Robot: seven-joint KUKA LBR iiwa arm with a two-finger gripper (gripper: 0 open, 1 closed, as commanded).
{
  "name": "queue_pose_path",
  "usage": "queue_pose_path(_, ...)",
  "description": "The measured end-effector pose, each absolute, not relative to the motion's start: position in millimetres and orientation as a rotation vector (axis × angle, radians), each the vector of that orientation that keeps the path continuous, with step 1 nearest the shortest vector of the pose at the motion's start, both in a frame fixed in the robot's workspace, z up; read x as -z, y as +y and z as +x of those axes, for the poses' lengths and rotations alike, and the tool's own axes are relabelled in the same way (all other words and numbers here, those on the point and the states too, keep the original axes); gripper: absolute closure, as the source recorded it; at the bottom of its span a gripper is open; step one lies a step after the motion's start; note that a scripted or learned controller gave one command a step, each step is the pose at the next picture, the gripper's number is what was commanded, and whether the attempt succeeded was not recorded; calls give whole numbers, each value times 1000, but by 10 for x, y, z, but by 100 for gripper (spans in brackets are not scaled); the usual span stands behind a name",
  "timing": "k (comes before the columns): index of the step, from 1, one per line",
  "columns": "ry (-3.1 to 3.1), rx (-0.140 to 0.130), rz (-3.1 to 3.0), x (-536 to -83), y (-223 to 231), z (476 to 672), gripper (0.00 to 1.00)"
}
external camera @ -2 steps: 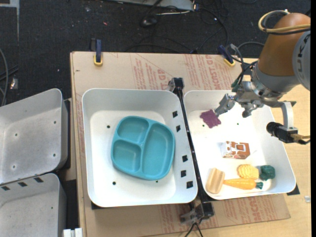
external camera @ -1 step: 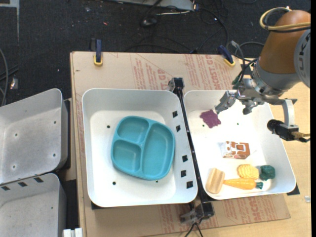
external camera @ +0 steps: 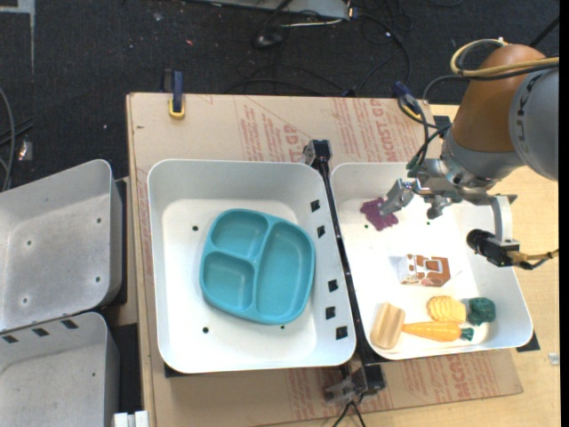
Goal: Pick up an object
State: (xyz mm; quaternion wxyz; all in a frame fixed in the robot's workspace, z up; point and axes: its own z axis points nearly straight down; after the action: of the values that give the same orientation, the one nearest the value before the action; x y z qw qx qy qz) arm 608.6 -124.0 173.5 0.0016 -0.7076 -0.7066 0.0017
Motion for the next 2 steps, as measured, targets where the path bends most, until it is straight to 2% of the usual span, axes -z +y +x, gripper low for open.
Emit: queue_pose_path(2, -2219, -4, -2221, -898, -1253, 6107, 0)
